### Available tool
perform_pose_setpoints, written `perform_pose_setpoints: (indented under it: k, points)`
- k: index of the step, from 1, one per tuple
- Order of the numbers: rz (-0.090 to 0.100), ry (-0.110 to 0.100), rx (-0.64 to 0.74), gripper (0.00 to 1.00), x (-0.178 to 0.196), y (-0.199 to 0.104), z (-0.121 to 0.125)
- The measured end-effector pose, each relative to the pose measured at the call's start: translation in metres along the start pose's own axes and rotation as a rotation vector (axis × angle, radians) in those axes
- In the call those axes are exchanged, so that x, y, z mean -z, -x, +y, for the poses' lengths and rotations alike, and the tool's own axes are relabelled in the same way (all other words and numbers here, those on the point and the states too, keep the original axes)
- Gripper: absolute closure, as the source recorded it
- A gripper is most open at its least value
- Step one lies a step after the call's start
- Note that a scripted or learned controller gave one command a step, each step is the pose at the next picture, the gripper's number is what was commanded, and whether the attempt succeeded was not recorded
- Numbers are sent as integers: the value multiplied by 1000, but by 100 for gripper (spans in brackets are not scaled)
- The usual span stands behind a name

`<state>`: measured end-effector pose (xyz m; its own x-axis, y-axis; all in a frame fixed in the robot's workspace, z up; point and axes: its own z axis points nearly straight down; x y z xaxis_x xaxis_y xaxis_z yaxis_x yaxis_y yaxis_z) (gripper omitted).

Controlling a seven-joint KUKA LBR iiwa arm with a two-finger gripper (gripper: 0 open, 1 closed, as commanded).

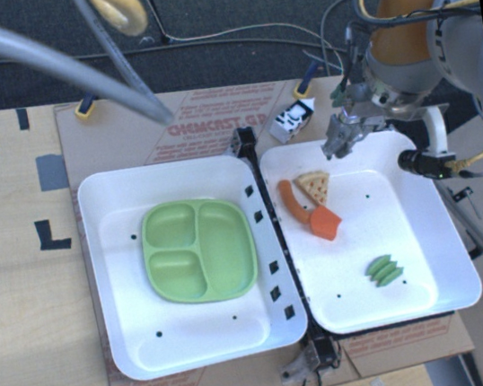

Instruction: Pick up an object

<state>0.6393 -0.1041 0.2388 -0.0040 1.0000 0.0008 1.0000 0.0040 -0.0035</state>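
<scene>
Food pieces sit waiting in the right bin [438, 288], and nothing has been lifted yet. The arm [418, 14] reaches in from the right, and its gripper [342, 140] hangs over the bin's far rim, just above and to the right of the cluster of pieces. Whether anything is pinched in that gripper simply can't be made out from this angle; the tip is small and dark against the white, with no piece visibly in it.

Down in the bin, a sausage [293, 200] lies lengthwise near the left wall, a waffle wedge [315, 187] touches its upper end, and an orange block [324, 222] sits just below the wedge, against the sausage's lower end. A green pea pod [384, 270] lies well apart from them, toward the near right corner. Over in the left bin [124, 342] rests a green divided plate [199, 250], untouched.

So the pick is barely started, by the look of it: the approach is under way, and the descent, the close and the lift all remain. The waffle wedge is the nearest candidate, though its crowding neighbours could spoil a clean grab.
</scene>
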Motion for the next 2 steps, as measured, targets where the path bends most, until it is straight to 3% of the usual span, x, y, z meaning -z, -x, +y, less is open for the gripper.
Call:
perform_pose_setpoints:
  k: [2]
  points:
    - [0, -1, 0, 100, -22, -95, -53]
